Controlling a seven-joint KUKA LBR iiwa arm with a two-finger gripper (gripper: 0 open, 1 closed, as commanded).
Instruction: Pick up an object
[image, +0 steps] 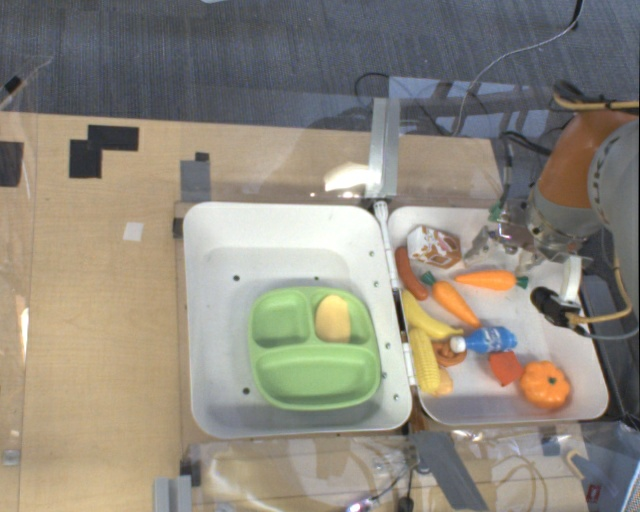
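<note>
My gripper (504, 248) hangs over the far right part of the right bin (472, 398), its fingers spread open with nothing between them. Just below it lies an orange carrot (486, 281) with a green tip. A second carrot (455, 301) lies slantwise beside it. Further pieces in this bin are a snack packet (435, 245), a red sausage (410, 273), a banana (428, 320), a corn cob (426, 362), a blue bottle (486, 340), a red block (505, 368) and an orange pumpkin (545, 385).
The left bin (270, 240) holds a green divided plate (300, 375) with a yellow oval fruit (333, 320) in its right compartment. A metal divider (383, 150) runs between the bins. Cables (565, 310) hang by the arm at the right bin's edge.
</note>
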